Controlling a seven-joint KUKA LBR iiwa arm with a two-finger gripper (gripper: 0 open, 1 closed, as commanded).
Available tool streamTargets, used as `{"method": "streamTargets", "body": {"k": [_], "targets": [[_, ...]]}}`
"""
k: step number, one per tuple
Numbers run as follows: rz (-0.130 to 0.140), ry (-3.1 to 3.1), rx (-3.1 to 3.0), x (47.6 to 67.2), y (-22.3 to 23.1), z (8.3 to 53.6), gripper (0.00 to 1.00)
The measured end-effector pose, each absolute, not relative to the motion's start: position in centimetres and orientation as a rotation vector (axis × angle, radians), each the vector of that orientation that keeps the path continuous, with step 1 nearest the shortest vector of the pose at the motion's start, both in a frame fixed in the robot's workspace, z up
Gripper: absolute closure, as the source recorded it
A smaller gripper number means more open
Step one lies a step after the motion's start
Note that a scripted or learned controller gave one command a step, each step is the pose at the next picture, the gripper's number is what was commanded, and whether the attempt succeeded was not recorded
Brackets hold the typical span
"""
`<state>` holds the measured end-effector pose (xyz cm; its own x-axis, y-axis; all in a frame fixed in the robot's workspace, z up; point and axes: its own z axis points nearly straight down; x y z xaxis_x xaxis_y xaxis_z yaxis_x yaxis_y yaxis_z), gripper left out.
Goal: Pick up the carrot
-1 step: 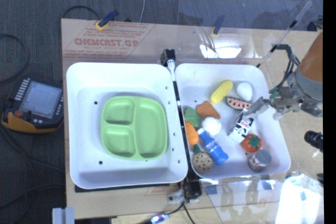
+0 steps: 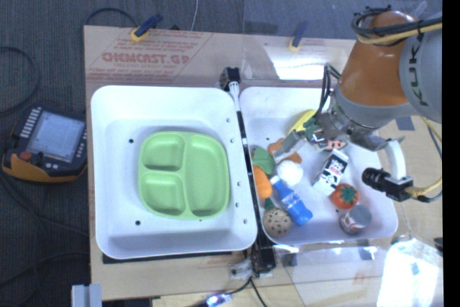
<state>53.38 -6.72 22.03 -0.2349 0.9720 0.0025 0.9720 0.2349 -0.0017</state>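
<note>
Gripper well right of carrot

Gripper (image 2: 327, 134) hangs over the right bin (image 2: 384, 226), its opening impossible to tell. The carrot (image 2: 261, 182) lies to its left beside the dividing wall, long axis running roughly top to bottom.

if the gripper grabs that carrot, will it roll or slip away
Probably a stiff toy: the carrot looks smooth, rounded and tapered, so it may slip. It lies against the right bin's left wall, which likely limits rolling.
</note>
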Motion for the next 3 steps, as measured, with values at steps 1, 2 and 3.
{"method": "streamTargets", "body": {"k": [1,2,3], "targets": [[0.01,-1.977,-2.436,55.6,-1.7,18.2,0.0],[0.011,-1.649,-2.674,58.7,-8.8,18.3,0.0],[0.009,-1.751,-2.604,56.4,-2.2,18.3,0.0]]}}
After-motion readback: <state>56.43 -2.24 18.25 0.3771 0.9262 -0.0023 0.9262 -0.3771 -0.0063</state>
